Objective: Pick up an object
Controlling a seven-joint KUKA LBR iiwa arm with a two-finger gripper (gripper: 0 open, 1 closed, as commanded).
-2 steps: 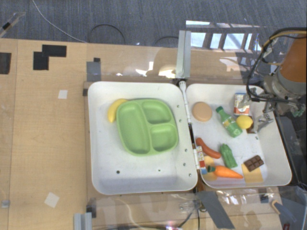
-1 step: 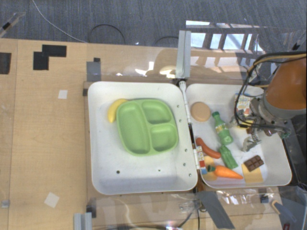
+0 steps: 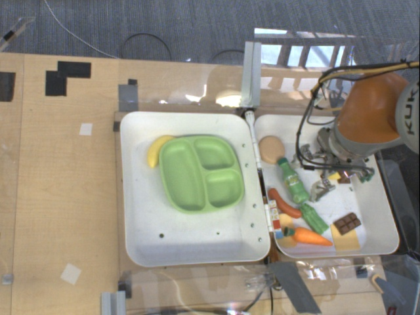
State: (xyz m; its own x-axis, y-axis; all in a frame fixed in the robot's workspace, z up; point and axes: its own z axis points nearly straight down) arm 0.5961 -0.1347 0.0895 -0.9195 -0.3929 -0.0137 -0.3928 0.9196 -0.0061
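Green divided tray over a banana in the left bin; toy foods in the right bin.

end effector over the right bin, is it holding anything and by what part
Cannot be told. The end effector hangs low over the right bin, beside the green bottle, and the wrist above hides whatever may be in its grip.

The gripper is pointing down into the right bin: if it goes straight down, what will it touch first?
Probably the bare floor of the right bin. The gripper hangs over a gap beside the green bottle, with the chocolate piece a little nearer the camera. Depth is hard to judge here.
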